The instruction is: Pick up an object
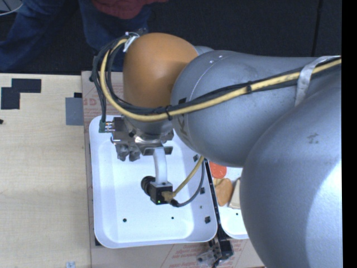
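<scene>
End effector hanging low over the left bin, above bare white floor; open or closed, impossible to tell from this angle. Nearest candidates over in the right bin: an orange piece and, just behind, a red piece, both half hidden under the arm. Well apart from the end effector, with the bins' adjoining walls between. Likely failure: closing on nothing at the present spot (no object visible beneath), or clipping those walls while crossing over. Orange piece seemingly longer front to back; true long axis and heading unreadable under the arm.
</scene>
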Controlling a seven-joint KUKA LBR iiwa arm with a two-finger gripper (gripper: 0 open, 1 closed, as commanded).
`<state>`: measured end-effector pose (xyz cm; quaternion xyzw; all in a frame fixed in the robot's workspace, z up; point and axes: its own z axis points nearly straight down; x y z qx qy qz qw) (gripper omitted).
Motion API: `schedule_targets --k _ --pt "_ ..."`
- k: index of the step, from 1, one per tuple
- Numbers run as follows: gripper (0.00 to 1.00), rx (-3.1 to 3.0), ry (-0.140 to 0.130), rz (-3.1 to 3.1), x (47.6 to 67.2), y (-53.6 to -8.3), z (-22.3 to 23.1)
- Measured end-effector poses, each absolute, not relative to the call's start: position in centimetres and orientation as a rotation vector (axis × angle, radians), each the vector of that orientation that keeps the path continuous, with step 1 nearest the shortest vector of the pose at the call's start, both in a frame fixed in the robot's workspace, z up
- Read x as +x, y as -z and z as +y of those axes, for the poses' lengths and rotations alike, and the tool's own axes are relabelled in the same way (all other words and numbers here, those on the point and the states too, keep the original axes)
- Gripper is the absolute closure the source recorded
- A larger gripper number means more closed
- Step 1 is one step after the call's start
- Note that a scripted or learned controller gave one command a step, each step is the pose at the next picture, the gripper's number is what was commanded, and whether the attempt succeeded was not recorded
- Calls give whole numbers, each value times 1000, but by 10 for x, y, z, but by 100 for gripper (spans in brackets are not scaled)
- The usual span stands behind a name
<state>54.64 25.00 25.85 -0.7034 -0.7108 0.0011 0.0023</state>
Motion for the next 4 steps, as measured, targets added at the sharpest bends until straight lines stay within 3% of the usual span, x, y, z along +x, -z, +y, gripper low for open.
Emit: schedule_targets --k 1,2,3,4 --pt "100 -2221 23 -2231 587 -467 244" --pt "100 -2224 -3 -2219 606 -482 211" --pt "100 -2217 1 -2225 585 -533 245" --pt "100 -2223 -9 -2216 582 -537 182"
